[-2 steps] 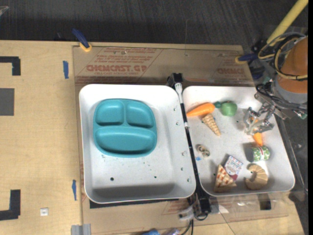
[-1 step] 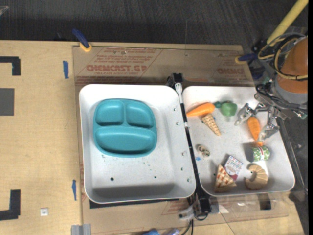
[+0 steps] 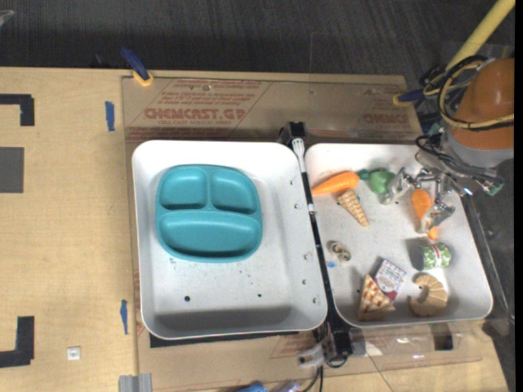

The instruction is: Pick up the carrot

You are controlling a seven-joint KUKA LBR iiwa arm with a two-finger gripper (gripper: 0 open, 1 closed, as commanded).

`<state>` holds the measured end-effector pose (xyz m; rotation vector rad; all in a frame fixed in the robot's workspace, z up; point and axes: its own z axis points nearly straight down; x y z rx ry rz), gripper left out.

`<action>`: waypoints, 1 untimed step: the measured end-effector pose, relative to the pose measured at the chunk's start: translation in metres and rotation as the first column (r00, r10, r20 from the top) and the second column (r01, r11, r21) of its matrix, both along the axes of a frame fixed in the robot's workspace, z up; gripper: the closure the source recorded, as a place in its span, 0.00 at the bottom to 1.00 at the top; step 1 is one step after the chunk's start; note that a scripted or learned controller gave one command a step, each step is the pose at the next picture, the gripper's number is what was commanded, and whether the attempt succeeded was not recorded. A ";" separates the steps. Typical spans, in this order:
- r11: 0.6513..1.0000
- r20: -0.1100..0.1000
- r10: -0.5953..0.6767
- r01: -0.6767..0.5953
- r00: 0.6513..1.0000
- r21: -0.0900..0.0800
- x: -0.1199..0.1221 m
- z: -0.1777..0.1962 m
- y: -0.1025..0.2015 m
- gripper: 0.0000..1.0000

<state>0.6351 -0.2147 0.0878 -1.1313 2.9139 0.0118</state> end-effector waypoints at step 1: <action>1.000 0.014 -0.001 0.001 1.000 -0.004 0.004 0.015 -0.001 1.00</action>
